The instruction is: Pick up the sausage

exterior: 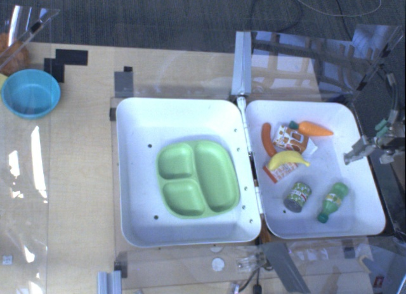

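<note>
At the right edge of my frame I see the claw (363, 152): slim grey metal fingers (353, 156) on a pale body with a small teal-green marking, thin dark cables trailing above it.

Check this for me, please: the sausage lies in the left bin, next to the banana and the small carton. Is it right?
Not quite. The camera view shows the sausage in the right bin, not the left. The rest holds: it lies next to the banana and the small carton.
</note>
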Controlling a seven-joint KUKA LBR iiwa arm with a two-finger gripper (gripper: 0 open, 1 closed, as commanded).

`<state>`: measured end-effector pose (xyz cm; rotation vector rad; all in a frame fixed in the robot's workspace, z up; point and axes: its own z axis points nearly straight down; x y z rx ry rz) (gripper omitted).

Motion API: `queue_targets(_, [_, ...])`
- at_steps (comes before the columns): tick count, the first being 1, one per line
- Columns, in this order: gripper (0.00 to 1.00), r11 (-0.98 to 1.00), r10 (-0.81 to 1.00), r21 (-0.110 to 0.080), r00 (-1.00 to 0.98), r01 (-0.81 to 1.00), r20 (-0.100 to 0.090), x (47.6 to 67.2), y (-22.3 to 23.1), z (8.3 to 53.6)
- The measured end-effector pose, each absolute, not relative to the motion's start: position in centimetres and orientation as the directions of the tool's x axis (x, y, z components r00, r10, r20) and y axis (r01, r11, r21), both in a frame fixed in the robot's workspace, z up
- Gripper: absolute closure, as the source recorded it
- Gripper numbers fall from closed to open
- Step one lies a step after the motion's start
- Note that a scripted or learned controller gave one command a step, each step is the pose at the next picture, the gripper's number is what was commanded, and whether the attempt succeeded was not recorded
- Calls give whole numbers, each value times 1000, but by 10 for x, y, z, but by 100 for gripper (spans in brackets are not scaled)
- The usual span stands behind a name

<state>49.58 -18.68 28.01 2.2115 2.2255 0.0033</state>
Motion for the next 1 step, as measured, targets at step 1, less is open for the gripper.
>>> queue_targets(1, [0,242,970,6,-242,970,-2,543,-144,250])
